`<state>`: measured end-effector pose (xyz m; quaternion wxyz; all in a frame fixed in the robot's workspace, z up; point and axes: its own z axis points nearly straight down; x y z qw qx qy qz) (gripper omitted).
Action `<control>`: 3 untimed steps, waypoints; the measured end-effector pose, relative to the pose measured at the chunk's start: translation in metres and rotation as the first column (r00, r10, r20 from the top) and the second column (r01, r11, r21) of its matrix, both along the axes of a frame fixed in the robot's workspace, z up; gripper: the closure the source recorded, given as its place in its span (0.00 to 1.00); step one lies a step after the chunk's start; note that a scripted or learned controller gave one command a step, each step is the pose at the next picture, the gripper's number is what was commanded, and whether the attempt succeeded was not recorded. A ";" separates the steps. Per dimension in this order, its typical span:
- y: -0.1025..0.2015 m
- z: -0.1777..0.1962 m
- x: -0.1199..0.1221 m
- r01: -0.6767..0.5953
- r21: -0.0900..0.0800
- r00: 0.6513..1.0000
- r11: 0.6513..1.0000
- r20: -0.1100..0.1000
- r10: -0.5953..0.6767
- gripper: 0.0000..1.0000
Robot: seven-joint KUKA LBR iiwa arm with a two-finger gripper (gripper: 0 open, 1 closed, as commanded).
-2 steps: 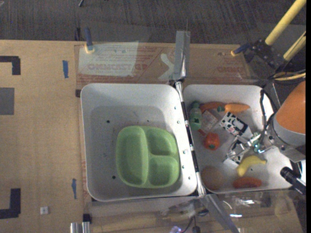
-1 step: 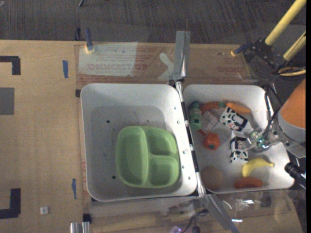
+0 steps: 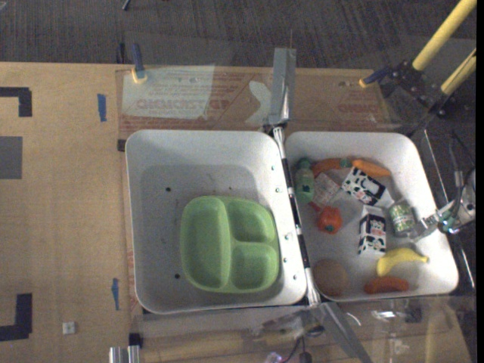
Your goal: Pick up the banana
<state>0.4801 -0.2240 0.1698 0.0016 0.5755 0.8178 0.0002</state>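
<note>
Camera view: banana (image 3: 401, 261) lies just left-below the end effector (image 3: 454, 218) (grip state unclear), apart

banana (image 3: 401, 260): yellow, short, curved, whole
pose: lying flat, long axis roughly left-right, ends turned slightly up
place: right bin (image 3: 432, 174), near front-right corner, on the floor
contact: free on top, just above an orange item, just below a small carton
</note>
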 end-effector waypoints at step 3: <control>0.044 -0.084 0.000 -0.360 0.000 0.933 0.933 0.000 0.360 0.00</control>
